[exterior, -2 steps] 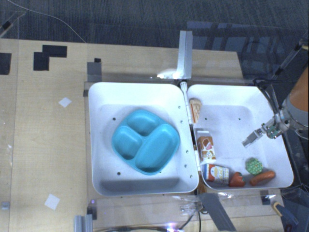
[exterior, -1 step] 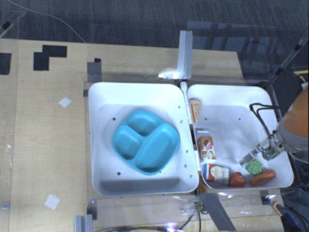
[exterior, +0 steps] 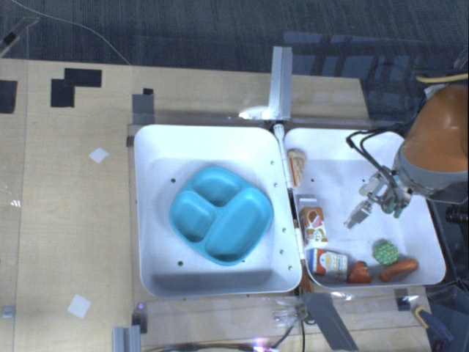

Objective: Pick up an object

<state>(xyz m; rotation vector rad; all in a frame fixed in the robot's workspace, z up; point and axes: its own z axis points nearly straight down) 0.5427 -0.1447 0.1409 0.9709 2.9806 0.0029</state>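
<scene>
Camera view, looking down at a slant on two white bins side by side. Start at the near edge of the right bin [exterior: 434, 229]: along it you have, from left to right, a small carton [exterior: 327, 262] on its side, a red piece [exterior: 359, 273], and an orange sausage shape [exterior: 399, 268]. Just beyond those two sits a green bumpy ball [exterior: 385, 251]. Farther in, against the left wall, a brown-and-white packet [exterior: 312, 225] lies flat, and beyond it, at the far left corner, a thin tan bar [exterior: 296, 166].

The gripper [exterior: 356, 218] hangs over bare bin floor in the middle of this bin, reaching in from the right. Its fingers look slightly parted with nothing between them.

The left bin [exterior: 150, 196] bears a blue divided tray [exterior: 221, 214].

You seem to be in the approach step: nothing is grasped yet. The next move likely calls for choosing one item, perhaps the packet to the left or the ball nearer, centring the fingers over it, then descending.
</scene>
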